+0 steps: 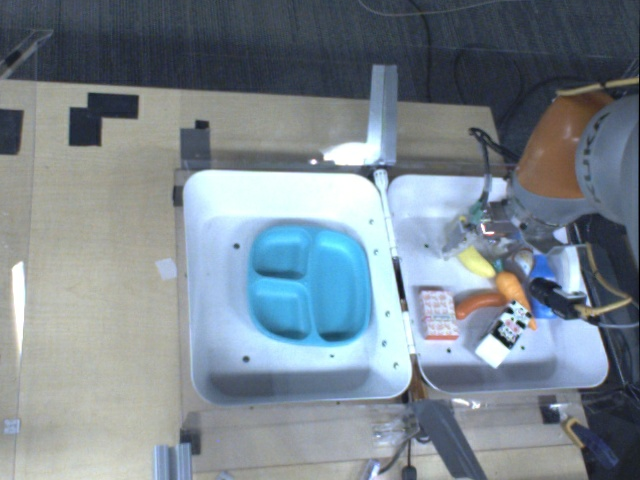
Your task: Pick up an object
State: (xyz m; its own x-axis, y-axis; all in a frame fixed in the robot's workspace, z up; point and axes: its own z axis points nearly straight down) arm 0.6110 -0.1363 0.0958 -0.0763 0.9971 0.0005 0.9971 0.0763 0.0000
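Observation:
The arm comes in from the right, and its gripper [468, 235] hangs low over the back middle of the right bin [430, 200]. Just below it lies a yellow object [478, 262], close to the gripper's tip; whether they touch I cannot tell. Further toys lie in front: an orange carrot-like piece [512, 287], an orange sausage shape [478, 302], a small pink-and-white box [435, 314], a white box with black marks [504, 334] and a blue item [545, 268] partly under the arm.
The left bin [215, 268] holds a blue divided plate [307, 283] in its middle. A metal post [384, 118] stands behind the wall between the bins. Cables run along the right side near the arm.

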